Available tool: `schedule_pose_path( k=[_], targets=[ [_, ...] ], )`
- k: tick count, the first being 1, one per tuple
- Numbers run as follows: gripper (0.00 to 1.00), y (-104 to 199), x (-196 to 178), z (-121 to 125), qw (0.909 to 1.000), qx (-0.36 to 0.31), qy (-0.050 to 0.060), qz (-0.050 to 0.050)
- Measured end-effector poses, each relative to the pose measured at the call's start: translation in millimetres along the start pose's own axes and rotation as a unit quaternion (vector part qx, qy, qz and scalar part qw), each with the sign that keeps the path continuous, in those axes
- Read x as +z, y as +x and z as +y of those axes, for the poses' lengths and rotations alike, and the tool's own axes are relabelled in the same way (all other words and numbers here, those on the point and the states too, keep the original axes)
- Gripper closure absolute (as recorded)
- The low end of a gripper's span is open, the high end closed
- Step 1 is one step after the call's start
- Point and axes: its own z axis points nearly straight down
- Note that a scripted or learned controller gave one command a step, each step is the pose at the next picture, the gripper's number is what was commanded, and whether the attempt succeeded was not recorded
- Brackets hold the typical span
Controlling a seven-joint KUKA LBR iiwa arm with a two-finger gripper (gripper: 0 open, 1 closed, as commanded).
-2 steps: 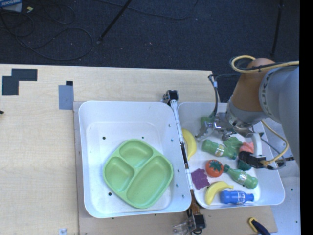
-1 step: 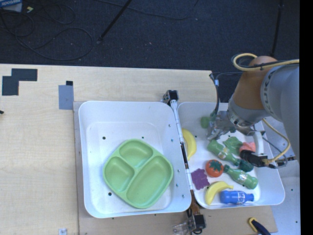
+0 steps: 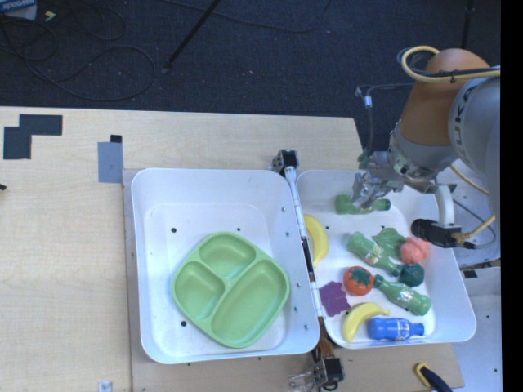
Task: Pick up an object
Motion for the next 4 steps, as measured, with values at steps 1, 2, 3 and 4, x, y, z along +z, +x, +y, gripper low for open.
schedule_pose_path(
  k=[1, 2, 3, 4],
  targets=[
    [1.0, -2.5, -24.2, 7.9, 1.0, 0.0, 0.001, 0.0],
    [1.0, 1.5, -48.7, 8.1, 1.0, 0.0, 0.0, 0.0],
    [1.0, 19.8, -55.7, 8.2, 1.0, 0.0, 0.0, 0.0],
    [1.0, 4.5, -55.1, 8.0, 1.0, 0.001, 0.0, 0.0]
  ],
)
